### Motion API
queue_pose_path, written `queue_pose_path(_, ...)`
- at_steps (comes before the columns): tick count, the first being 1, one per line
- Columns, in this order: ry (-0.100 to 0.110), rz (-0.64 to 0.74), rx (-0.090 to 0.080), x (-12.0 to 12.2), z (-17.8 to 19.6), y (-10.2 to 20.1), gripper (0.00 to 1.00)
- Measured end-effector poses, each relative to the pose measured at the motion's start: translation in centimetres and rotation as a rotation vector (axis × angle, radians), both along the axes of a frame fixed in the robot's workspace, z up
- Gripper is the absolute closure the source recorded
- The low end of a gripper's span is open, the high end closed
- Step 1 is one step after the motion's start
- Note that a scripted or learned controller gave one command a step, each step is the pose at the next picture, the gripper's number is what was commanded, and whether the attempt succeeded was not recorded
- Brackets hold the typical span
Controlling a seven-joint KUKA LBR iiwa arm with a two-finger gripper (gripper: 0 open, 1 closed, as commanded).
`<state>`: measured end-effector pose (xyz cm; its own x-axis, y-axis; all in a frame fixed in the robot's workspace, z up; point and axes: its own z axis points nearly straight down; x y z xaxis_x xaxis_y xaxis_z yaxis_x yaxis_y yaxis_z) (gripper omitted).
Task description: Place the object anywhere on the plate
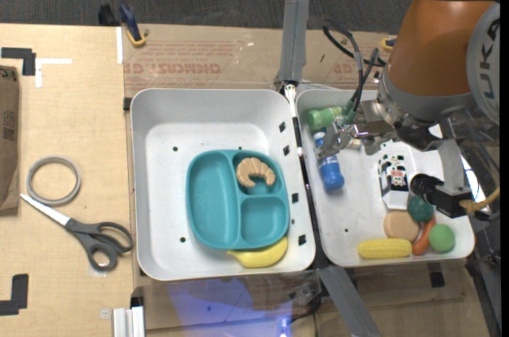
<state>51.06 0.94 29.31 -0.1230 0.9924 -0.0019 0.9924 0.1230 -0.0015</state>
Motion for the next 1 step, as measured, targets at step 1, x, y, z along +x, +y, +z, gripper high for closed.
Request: queue_pose_path(1,0.000,-0.072,0.000,-0.39,3.99,-8.99,0.00)
